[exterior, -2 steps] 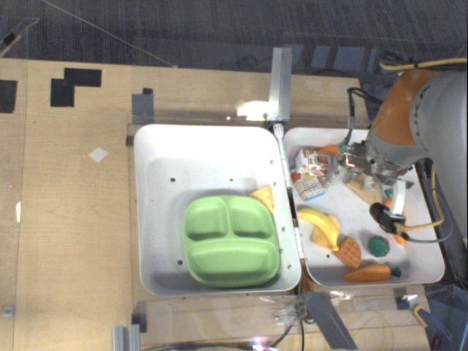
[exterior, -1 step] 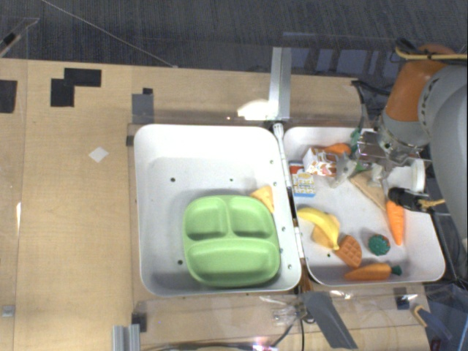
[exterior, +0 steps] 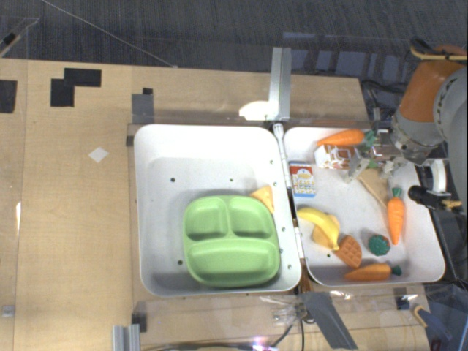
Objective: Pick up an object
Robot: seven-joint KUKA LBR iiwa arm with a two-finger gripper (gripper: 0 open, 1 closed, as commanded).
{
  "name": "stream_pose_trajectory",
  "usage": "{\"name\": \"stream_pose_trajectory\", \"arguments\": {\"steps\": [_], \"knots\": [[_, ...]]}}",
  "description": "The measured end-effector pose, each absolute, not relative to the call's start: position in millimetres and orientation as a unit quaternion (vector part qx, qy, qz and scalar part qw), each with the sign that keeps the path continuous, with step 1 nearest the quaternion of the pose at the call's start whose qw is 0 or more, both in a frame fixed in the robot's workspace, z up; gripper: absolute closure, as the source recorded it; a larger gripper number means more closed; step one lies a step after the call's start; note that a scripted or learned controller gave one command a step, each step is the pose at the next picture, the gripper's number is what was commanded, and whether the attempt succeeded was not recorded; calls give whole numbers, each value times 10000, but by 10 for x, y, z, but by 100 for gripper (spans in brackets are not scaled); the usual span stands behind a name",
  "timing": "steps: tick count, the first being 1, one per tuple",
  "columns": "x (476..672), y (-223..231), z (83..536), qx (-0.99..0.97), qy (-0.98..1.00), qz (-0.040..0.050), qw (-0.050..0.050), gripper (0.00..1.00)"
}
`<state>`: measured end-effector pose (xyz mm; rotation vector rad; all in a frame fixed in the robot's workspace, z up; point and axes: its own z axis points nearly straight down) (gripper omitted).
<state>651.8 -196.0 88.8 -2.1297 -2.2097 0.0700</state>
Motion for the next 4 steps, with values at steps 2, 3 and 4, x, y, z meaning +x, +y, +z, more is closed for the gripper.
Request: {"name": "stream_pose_trajectory", "arguments": {"steps": [2, 3, 4], "knots": [[6406, -1475, 924, -7471, -6647, 83, -48, 0], [6144, -1602, 905, -7350, -6781, -31, -56, 0], [6177, -1593, 1049, -7343, -6788, -63, -88, 100]]}}
